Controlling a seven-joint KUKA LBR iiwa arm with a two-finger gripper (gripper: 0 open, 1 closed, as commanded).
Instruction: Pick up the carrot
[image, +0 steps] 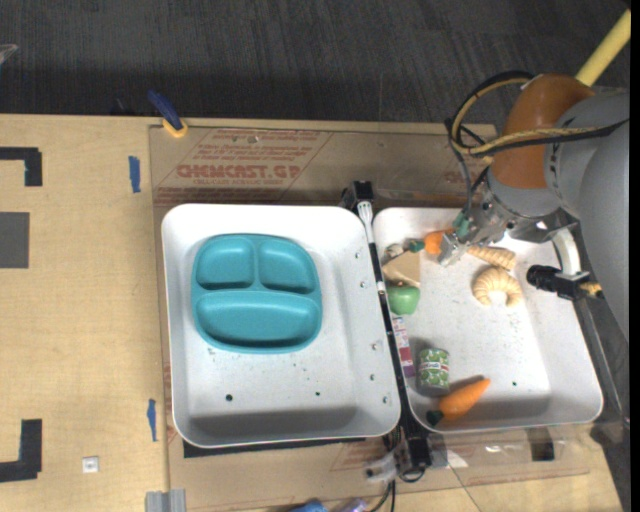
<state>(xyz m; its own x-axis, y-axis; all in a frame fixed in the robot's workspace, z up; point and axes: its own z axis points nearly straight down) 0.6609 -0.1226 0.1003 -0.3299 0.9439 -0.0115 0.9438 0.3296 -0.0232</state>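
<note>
One carrot (463, 397): right bin (560, 390), 6 o'clock corner, against the wall.
Gripper (458, 243): 12 o'clock, fingers' opening unclear.

dark carpet floor (250, 50) behind cardboard-topped bench (80, 300).

**Bright Overhead Light, Soft Focus Over Bins**

Even light from above washes the right bin (560, 380), its white floor near glare around the croissant (497, 285). Left of it, the blue tray (258, 292) casts little shadow. Detail is soft throughout; the dark floor behind stays dim.
</note>
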